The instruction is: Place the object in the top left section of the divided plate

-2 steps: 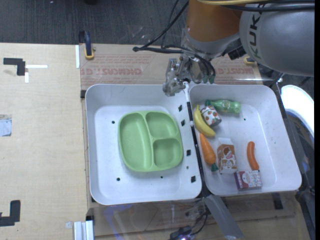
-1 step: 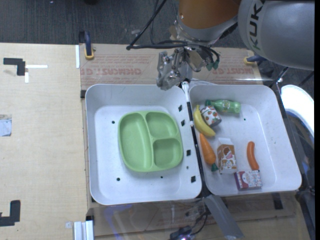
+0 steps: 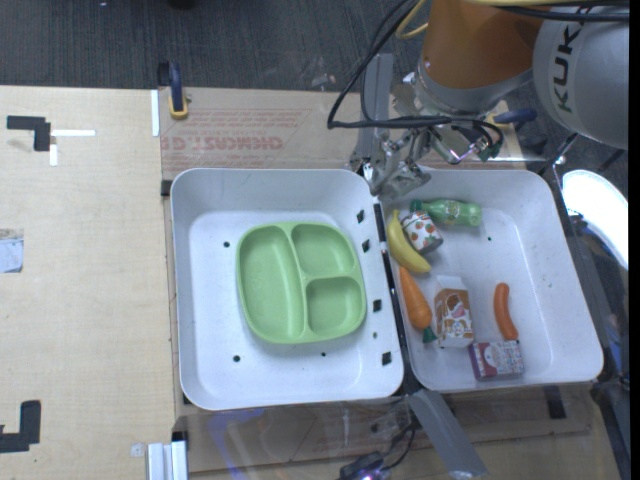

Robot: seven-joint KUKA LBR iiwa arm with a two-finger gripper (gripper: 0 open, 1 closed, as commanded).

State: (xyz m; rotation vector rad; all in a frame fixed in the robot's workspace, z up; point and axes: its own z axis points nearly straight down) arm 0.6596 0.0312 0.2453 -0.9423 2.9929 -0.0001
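- Camera view: the green divided plate (image 3: 300, 281) is lying in the left bin (image 3: 200, 368), white floor showing all around it
- The banana (image 3: 405, 248), carrot (image 3: 415, 301) and other items are crowding the right bin (image 3: 560, 358)
- The gripper (image 3: 400, 173) is hanging over the right bin's top-left corner; its state I cannot tell

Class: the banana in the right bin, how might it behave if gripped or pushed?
The banana looks like a smooth toy, so probably light and a bit slippery. Its curved shape may pivot rather than slide straight. Leaning against the carrot, it could nudge that too.
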